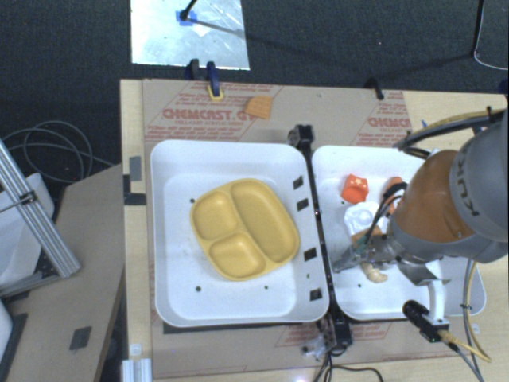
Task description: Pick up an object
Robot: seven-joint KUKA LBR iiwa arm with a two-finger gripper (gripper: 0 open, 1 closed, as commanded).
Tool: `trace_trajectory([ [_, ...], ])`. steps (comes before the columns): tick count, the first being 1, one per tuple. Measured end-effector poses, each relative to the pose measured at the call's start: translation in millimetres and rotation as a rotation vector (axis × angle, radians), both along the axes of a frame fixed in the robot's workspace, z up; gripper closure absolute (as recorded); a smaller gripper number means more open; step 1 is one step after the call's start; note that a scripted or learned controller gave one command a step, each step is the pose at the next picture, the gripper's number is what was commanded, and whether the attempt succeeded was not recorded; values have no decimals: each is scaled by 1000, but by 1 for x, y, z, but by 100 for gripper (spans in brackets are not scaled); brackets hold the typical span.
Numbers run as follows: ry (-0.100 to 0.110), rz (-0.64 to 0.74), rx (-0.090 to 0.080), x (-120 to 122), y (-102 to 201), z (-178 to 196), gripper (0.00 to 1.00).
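Grey arm (469, 205) hides its hand's state; bench board (207, 114) reads "CHEMCAST".

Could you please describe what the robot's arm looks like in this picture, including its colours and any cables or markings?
The arm is thick and rounded, with a grey shell and a broad orange band above the wrist. Part of a dark letter mark shows on the grey shell at the right edge. Thin dark and orange cables run down beside the band toward the gripper, which is metallic grey.

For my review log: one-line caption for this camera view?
Arm reaches into right bin over small objects; yellow divided tray sits in left bin.
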State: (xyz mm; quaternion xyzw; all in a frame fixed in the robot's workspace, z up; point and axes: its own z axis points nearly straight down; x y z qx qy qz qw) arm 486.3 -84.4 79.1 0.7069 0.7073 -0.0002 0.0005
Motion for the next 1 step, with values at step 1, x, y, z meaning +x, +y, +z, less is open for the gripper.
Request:
trace_trajectory([
  [1,-3,0,-1,1,-1,16,100],
])
